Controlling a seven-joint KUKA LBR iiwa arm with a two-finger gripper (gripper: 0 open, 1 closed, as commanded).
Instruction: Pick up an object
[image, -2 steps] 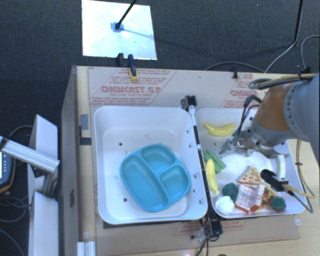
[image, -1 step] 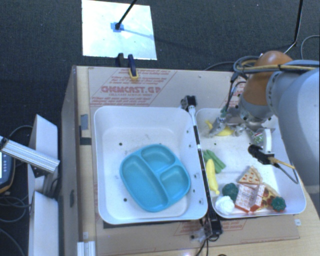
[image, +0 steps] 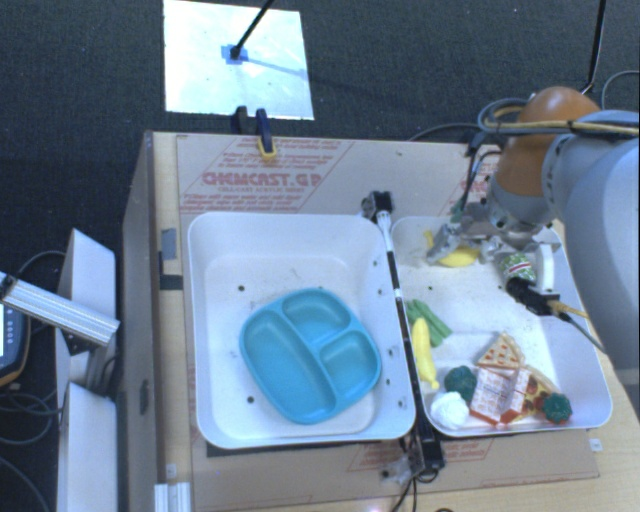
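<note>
A: Nearest the lens, the food toys (image: 500, 385) lay crowded in the right bin (image: 590, 400). Target?

B: The yellow piece (image: 458, 258), far corner of that bin, long axis roughly left-right, lying flat. The hand (image: 455, 240) sat right over it; whether the hand was apart or closed, I couldn't tell.

A: Risk?

B: Probably a skewed grip: it might slide against the bin wall and slip free.
</note>
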